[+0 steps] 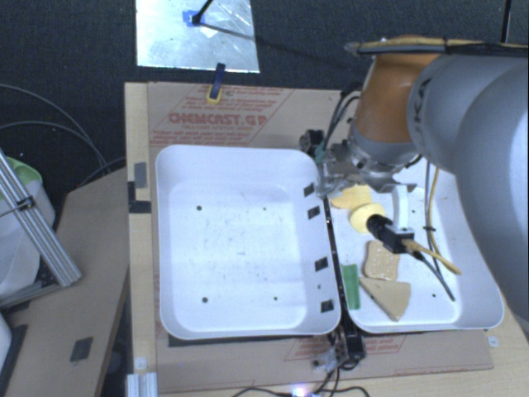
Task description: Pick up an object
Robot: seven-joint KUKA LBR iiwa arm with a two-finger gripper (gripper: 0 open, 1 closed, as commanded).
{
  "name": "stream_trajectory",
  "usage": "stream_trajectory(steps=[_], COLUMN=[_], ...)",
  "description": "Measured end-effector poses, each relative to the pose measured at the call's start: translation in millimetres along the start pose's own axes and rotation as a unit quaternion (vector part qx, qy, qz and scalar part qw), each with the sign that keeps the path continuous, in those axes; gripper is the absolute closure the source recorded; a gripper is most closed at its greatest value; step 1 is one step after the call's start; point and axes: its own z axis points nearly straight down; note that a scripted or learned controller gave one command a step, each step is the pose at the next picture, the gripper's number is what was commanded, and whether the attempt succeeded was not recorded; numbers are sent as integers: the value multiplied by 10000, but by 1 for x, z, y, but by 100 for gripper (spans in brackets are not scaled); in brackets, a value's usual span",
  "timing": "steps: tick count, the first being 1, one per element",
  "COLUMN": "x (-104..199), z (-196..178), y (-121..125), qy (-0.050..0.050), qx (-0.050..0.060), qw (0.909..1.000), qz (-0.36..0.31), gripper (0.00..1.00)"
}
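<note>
The bench is seen from a single fixed camera set above it and tilted down at a slant — both white bins, the left bin [235, 242] and the right bin [463, 300], are taken in together. The arm [463, 131] is met close on the right, where it looms large, while the floor beyond the bench is caught along the top.

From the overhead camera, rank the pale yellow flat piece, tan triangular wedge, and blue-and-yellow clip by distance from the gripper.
From the gripper:
1. Pale yellow flat piece, right bin, just beside it.
2. Tan triangular wedge, right bin's near edge.
3. Blue-and-yellow clip, on the cardboard behind the left bin.
</note>
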Motion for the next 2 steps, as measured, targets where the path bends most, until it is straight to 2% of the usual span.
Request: stream_trajectory(steps=[1,2], x=[-7,-3], z=[-146,-125], y=[31,-99], qy=[-33,-26], qx=[-44,88], qw=[10000,9999], qz=[55,86], gripper=[100,100])
